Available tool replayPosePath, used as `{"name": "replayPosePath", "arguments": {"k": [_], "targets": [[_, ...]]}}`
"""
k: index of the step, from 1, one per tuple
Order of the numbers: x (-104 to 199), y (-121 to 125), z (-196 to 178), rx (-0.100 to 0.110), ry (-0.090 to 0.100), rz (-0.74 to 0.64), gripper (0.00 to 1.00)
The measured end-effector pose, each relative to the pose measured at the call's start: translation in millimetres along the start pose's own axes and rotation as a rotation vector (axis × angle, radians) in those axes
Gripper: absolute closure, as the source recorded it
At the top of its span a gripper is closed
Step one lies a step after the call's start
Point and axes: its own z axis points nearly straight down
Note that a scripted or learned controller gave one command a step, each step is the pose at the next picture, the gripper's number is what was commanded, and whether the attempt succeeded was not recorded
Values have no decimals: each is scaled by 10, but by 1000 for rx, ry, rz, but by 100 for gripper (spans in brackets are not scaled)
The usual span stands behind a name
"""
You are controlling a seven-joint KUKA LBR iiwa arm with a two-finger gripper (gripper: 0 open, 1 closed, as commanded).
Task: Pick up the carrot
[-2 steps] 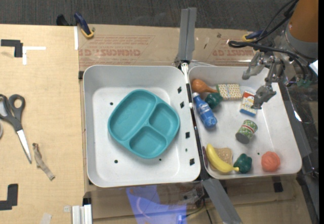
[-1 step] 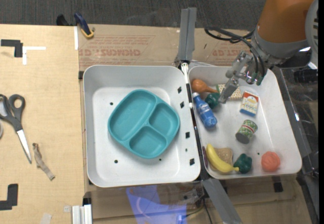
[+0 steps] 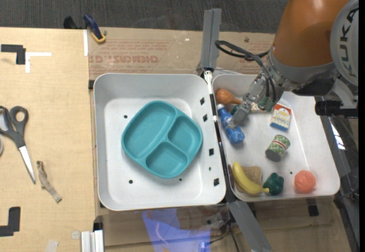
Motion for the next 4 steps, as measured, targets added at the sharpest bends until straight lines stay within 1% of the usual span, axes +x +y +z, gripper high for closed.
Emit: {"name": "replayPosePath", "arguments": {"k": [1, 2, 3, 4], "targets": [[-327, 598, 703, 0, -1, 271, 0], [-542, -21, 697, 0, 0, 347, 0], [-576, 468, 698, 0, -1, 853, 0], [-1103, 216, 704, 1, -1, 915, 0]]}}
